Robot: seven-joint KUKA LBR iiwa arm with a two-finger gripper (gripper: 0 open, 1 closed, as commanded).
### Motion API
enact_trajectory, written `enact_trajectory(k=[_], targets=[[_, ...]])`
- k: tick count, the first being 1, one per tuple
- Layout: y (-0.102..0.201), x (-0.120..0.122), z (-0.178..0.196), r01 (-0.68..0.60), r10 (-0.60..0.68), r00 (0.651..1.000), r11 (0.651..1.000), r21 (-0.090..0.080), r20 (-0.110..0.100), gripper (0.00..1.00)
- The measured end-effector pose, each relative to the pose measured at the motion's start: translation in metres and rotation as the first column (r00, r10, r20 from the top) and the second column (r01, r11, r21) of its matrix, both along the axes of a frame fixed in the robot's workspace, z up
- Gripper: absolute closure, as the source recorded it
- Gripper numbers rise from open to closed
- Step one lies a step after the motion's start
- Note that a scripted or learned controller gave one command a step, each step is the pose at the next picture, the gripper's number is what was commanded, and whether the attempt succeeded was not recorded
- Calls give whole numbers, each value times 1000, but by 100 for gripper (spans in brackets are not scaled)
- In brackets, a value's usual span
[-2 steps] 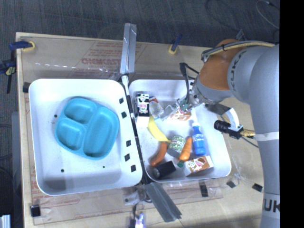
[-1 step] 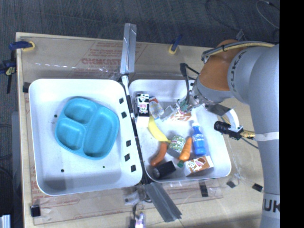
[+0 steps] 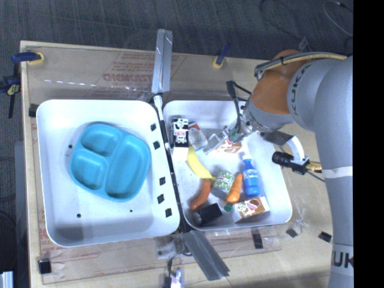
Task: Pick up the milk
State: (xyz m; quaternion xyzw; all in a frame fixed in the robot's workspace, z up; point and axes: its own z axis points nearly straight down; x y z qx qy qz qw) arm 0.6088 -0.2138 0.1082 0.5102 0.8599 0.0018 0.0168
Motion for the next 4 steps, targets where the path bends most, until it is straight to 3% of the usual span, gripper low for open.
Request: enact_trajectory(k=[3,4], targets=[[0,0,0,0,0,1000,1000,0,0,0],[0,10,0,-80,80,997,997,-4,3,0]])
